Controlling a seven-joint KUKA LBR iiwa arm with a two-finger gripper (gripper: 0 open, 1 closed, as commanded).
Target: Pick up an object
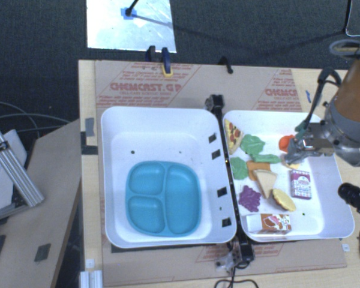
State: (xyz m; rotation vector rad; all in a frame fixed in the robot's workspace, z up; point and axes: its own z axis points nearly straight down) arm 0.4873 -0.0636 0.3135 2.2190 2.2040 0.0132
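My gripper (295, 151) hangs low over the upper right part of the right bin (333, 221), reaching in from the right. A red tomato-like toy (285, 142) sits just to its upper left, touching or nearly touching it. A pink carton (300, 184) lies just below it. Further left are a pizza slice (233, 135), green leafy pieces (252, 144), a tan wedge (263, 179), purple grapes (249, 198), a yellow piece (283, 199) and a brown carton (275, 222). I see nothing clearly held.
The left bin (162, 122) holds a blue divided plate (164, 198). A black divider with clips (223, 173) runs between the bins. Cardboard (144, 86) lies under both bins, with clamps (165, 62) at its far edge.
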